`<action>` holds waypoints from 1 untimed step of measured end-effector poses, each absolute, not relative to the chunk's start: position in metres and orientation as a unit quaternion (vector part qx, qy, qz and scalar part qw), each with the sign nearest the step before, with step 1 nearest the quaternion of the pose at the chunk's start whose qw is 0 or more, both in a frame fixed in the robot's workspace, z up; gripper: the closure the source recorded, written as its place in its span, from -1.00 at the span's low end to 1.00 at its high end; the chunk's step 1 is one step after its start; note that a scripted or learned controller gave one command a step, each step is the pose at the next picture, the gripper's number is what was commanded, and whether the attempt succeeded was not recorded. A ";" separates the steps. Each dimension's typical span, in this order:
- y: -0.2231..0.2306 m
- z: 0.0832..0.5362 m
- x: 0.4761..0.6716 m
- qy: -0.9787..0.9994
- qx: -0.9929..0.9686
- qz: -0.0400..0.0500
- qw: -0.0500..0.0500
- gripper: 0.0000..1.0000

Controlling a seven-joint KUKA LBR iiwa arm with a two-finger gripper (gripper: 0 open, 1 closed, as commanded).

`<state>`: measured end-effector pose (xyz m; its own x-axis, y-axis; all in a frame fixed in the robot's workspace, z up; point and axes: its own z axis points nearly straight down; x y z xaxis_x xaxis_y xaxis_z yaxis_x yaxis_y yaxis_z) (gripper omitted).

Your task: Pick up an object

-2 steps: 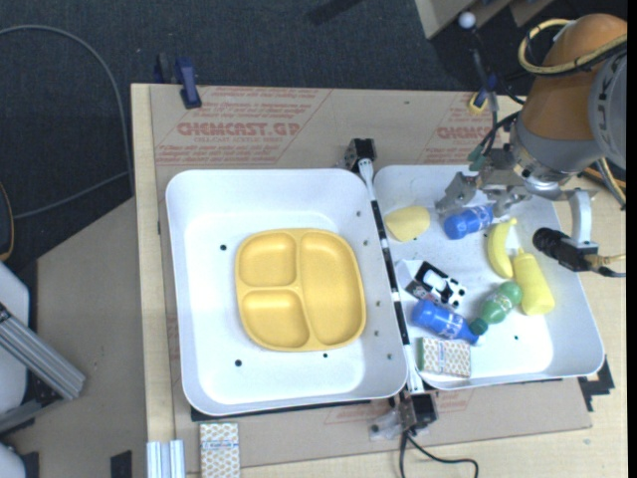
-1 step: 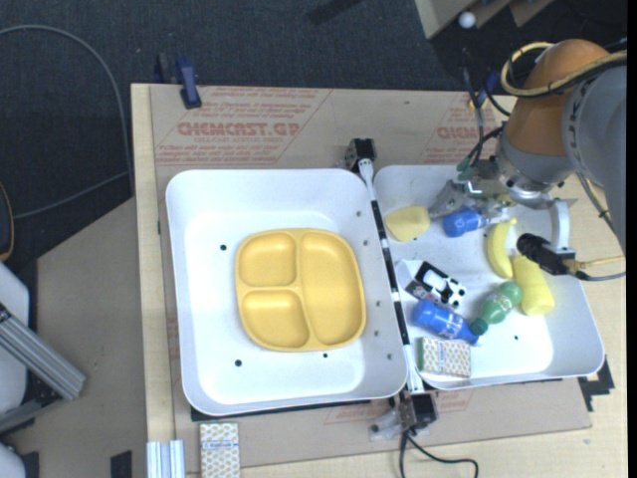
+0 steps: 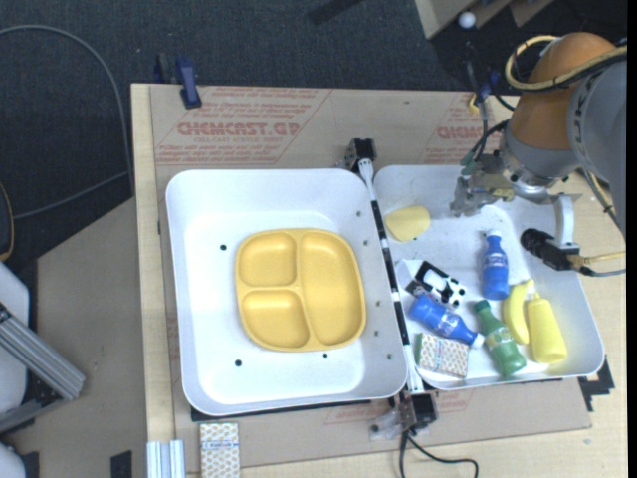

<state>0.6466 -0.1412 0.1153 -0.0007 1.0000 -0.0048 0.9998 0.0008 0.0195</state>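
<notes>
My gripper (image 3: 466, 197) hangs over the back part of the right bin (image 3: 587, 342), with nothing visibly held. A pale yellow lemon-shaped object (image 3: 407, 222) lies just left of it, near the bin's left wall. An upright blue bottle (image 3: 495, 266) stands a little in front of the gripper. Further forward lie a black-and-white toy (image 3: 436, 285), a second blue bottle (image 3: 441, 319) on its side, a green bottle (image 3: 499, 339), a yellow banana (image 3: 515, 310), a yellow bottle (image 3: 545, 329) and a patterned packet (image 3: 443, 357).
The left bin (image 3: 199, 366) holds a yellow divided plate (image 3: 299, 289) in its middle. A ridge with black clips (image 3: 360, 153) separates the two bins. The arm's grey wrist and orange band (image 3: 557, 88) rise at the upper right.
</notes>
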 end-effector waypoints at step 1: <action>-0.141 0.115 0.646 0.707 0.707 0.005 0.008 -1.00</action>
<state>0.6463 -0.1411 0.1149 -0.0003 1.0000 -0.0044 0.9998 0.0004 0.0187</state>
